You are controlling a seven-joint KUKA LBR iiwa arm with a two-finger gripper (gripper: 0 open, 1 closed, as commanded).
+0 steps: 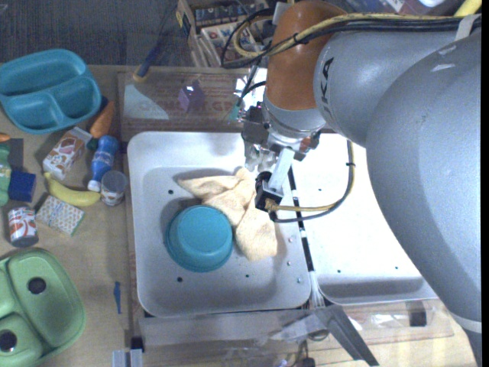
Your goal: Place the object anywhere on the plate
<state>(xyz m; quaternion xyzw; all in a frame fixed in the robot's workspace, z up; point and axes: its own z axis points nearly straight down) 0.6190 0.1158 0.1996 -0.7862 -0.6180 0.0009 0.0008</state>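
I see my gripper (256,176) over the cloth (238,209) beside the blue plate (200,238); jaw state unclear, placement undone.

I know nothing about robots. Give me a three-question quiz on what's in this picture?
1. True or false: the blue bowl sits in the left bin.
2. What lies right beside the bowl, under the gripper?
A. a banana
B. a cream cloth
C. a can
3. Fill in: the banana lies outside the bins, on the ____ side of the picture.

Key
1. True.
2. B. The cream cloth lies crumpled against the bowl's right side.
3. Left, among the small items on the bench.
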